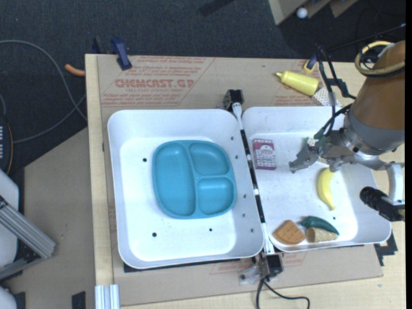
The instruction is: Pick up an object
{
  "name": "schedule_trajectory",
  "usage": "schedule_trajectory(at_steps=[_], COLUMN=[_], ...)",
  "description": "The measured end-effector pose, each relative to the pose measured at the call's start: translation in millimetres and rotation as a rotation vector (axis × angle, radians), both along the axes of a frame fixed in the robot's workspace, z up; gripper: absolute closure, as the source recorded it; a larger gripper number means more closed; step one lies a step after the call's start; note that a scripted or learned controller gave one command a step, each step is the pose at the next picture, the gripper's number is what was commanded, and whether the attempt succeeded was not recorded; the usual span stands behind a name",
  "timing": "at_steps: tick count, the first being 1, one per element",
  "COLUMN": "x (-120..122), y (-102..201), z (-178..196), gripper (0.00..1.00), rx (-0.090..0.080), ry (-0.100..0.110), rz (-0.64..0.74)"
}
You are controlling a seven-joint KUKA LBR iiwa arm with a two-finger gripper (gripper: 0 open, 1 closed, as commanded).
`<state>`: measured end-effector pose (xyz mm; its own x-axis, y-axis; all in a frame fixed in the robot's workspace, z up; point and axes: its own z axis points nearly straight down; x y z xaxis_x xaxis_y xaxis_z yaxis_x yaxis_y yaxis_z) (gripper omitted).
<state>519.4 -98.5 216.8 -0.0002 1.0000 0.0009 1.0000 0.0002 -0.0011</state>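
In the right bin point(283, 122) lie a yellow banana point(326, 189), a small maroon box point(264, 154), a round tan cookie point(289, 232) and a dark green piece point(320, 223) on top of a beige item point(320, 235). My gripper point(316, 162) hangs over the middle of this bin, just above the banana's upper end and to the right of the maroon box. It is open, with one finger reaching left and nothing between the fingers. The grey arm with its orange band comes in from the right.
A blue divided plate point(193, 176) fills the middle of the left bin point(129, 224). A yellow bottle point(299, 81) lies on the bench behind the right bin, and a blue clip point(120, 53) sits at the back left. Black cables run down to the wrist.
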Motion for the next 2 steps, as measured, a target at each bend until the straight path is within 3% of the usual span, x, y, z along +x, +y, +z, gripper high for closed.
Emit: schedule_trajectory(at_steps=[1, 2], x=[38.0, 14.2], y=[-87.4, -74.5], z=[-77.2, -133.0], gripper=[0.00, 0.00], rx=[-0.002, 0.000], ry=[0.000, 0.001], rz=[-0.002, 0.000])
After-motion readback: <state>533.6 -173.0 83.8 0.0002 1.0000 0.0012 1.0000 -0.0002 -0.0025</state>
